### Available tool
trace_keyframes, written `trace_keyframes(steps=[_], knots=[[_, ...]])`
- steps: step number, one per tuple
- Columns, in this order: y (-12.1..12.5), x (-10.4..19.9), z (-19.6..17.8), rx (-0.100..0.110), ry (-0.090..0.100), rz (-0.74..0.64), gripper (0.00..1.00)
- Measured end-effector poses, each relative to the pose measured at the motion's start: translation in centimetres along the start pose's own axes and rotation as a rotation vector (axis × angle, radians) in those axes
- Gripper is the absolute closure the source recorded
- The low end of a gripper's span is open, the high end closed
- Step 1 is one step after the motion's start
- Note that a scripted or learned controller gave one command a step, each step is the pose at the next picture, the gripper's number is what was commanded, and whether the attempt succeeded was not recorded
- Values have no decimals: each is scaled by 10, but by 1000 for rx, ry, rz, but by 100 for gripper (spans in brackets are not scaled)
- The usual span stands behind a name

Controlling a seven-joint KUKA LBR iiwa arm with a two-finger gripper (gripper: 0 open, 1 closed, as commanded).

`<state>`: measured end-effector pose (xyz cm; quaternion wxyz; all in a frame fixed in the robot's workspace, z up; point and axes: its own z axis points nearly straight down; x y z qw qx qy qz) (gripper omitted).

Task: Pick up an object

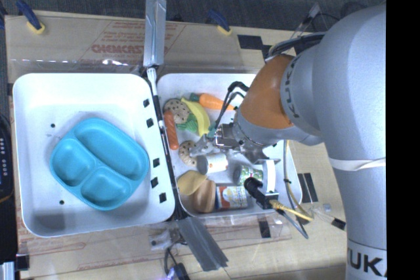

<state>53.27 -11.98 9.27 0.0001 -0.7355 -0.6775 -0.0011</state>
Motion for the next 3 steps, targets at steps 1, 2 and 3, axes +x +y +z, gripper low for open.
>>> trace_keyframes(steps=[1, 2, 3], knots=[[85, -45, 0, -1, -2, 132, 0], [50, -45, -36, 11, 0, 55, 0], [121, -54, 4, 6, -1, -14, 0]])
